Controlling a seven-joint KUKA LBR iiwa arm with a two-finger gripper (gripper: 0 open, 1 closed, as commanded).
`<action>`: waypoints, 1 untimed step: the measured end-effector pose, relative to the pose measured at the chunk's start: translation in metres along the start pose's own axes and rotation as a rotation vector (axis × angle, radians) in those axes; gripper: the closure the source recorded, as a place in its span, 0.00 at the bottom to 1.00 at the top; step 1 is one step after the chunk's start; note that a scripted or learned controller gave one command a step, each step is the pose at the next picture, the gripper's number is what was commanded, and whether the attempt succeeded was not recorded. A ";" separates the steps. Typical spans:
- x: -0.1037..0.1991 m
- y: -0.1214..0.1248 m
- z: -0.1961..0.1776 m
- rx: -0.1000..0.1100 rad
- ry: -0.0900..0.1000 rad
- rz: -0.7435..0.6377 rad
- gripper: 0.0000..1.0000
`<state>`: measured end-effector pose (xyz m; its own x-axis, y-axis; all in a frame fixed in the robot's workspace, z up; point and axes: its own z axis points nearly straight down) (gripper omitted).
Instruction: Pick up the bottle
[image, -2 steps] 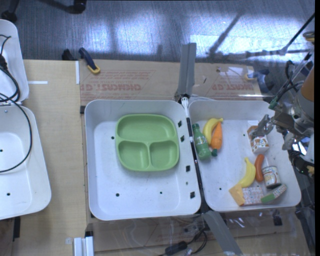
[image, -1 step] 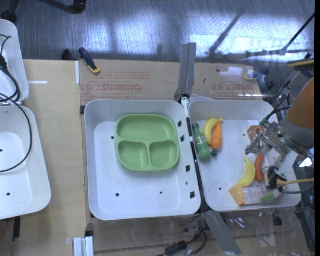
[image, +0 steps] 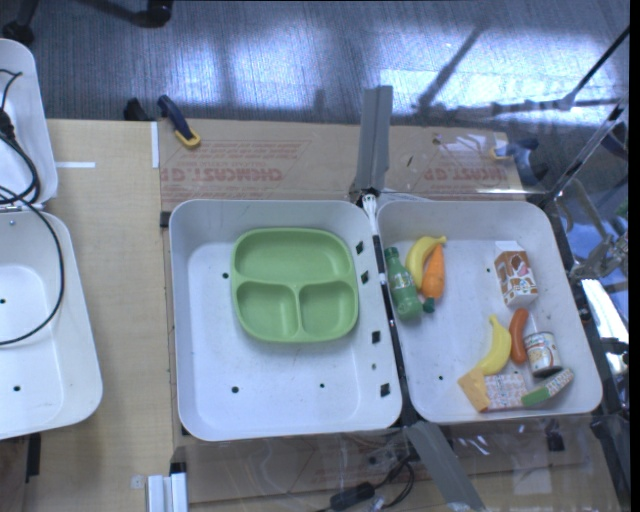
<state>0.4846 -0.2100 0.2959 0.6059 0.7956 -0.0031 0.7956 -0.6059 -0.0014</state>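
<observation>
Green bottle (image: 402, 284) lies in the right bin (image: 470, 395), hard by its left wall, touching a banana (image: 421, 253) and carrot (image: 433, 271). End effector's state: can't tell. Cardboard (image: 240, 165) lettering unreadable.

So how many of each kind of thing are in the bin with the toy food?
Bottle: 1
Bananas: 2
Carrots: 2
Cartons/boxes: 2
Can: 1
Small green-and-white item, kind unclear: 1
Total: 9
</observation>
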 end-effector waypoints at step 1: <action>0.038 -0.038 0.113 0.003 0.000 0.214 0.00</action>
<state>0.4770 -0.1574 0.1830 0.7610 0.6487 -0.0035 0.6487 -0.7610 -0.0036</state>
